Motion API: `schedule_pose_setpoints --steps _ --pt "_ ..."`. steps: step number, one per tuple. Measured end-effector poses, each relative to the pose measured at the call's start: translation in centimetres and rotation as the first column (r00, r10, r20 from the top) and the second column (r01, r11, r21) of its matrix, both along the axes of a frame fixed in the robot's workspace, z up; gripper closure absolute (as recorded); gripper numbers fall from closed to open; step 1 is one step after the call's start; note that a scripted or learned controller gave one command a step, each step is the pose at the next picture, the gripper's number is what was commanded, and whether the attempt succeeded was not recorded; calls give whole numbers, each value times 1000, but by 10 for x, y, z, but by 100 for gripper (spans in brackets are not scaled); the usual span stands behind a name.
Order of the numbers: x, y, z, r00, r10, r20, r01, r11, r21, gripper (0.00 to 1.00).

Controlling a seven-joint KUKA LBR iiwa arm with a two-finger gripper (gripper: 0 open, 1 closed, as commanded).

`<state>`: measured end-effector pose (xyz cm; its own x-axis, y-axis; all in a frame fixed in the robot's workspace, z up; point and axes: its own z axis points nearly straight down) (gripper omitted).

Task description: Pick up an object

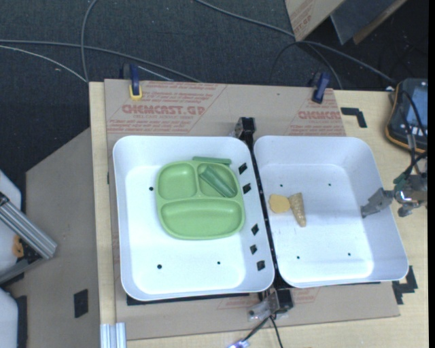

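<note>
Looking down on the bench, two shallow white bins sit side by side on a brown board printed w/ red lettering. The left bin holds a green divided plate, three compartments, lying flat in the upper-middle part of the bin. A darker green stick-like piece rests in the plate's upper-right compartment, and a flat green strip lies just beyond the plate's top edge, touching or nearly so.

The right bin has two small things close together near its left-centre: a yellow roundish piece and a tan cone-shaped piece, narrow end toward the bottom of the view; they touch or almost touch.

The gripper reaches in from the right edge, low over the right rim of the right bin, well apart from the yellow and tan pieces. Only a grey finger-like part and some metal behind it are clear; can't tell how far the claw is open, and nothing is visibly between its fingers.

A blue clamp w/ a yellow tip and another blue clamp grip the board's far edge. Cables trail across the dark floor, and a cardboard box sits at top right
</note>
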<state>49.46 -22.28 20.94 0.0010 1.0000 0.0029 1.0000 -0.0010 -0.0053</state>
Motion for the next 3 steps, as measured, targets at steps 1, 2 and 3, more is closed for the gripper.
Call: schedule_pose_setpoints --steps 1,2,3 --pt "-3 1 -63 1000 1 -2 -1 1000 1 0" --pt "-4 2 -106 1000 2 0 -2 1000 3 0" --pt "-3 1 -93 1000 2 5 -2 1000 0 100"
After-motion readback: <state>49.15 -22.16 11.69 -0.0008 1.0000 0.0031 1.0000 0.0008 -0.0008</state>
